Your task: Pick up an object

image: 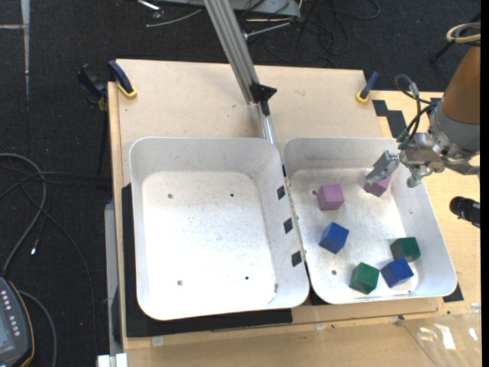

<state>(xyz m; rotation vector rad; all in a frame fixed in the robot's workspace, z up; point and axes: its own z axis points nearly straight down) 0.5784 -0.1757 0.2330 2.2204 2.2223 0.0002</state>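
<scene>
— Blocks lie in the right bin (428, 205): a purple block (330, 196) near the middle, a blue block (334, 237) just below it, and toward the near right corner a green block (364, 277), a second blue block (397, 271) and a dark green block (406, 248).

— Where is the gripper (397, 168)?

— Over the far right part of that bin, reaching in from the right. A small purple block (377, 186) sits right at the tip of one finger (380, 167), off the bin floor by the look of it.

— Is it clamped on that block?

— I cannot tell whether the fingers are parted or closed on it. The left bin (145, 205) lies alongside, their rims touching.
</scene>
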